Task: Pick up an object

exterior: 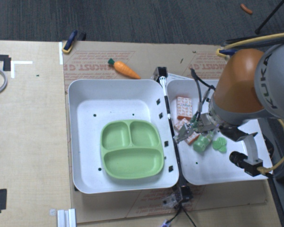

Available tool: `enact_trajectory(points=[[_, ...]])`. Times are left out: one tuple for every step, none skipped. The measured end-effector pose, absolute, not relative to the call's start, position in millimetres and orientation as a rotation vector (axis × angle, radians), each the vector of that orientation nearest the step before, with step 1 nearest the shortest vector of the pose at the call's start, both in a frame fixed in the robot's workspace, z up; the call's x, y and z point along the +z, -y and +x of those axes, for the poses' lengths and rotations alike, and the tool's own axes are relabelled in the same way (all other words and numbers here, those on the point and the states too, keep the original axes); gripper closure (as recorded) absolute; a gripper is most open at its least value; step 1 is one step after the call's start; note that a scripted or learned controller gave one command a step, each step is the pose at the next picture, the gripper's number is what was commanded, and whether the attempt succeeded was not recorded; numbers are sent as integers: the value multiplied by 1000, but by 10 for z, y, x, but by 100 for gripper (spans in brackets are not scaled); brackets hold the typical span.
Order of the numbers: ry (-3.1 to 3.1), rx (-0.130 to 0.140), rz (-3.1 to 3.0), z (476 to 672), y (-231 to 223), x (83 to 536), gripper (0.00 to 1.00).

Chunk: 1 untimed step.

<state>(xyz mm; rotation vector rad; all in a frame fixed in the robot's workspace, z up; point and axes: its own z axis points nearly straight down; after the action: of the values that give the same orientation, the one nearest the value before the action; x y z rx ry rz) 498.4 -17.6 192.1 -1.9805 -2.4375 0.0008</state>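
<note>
In the right bin [213, 171], my gripper [188, 129] is low over a cluster of small objects near the bin's left wall. Just right of and below it lie a green bottle-like piece [201, 144] and a green lumpy toy [220, 145]. A small red item [192, 139] shows beside the gripper's tip. Up toward the back of the bin lies a red and white packet [183, 106]. The arm's orange band [241, 82] and grey wrist cover the middle and right of this bin.
The left bin [85, 103] holds a green divided plate [131, 149]. On the cardboard behind the bins lies a toy carrot [124, 69]. A blue clip [69, 41] sits at the cardboard's far left corner. Cables run below the bins.
</note>
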Motion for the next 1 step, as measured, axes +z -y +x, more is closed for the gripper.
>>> enact_trajectory(points=[[2656,0,-1681,5557,212,1920,0]])
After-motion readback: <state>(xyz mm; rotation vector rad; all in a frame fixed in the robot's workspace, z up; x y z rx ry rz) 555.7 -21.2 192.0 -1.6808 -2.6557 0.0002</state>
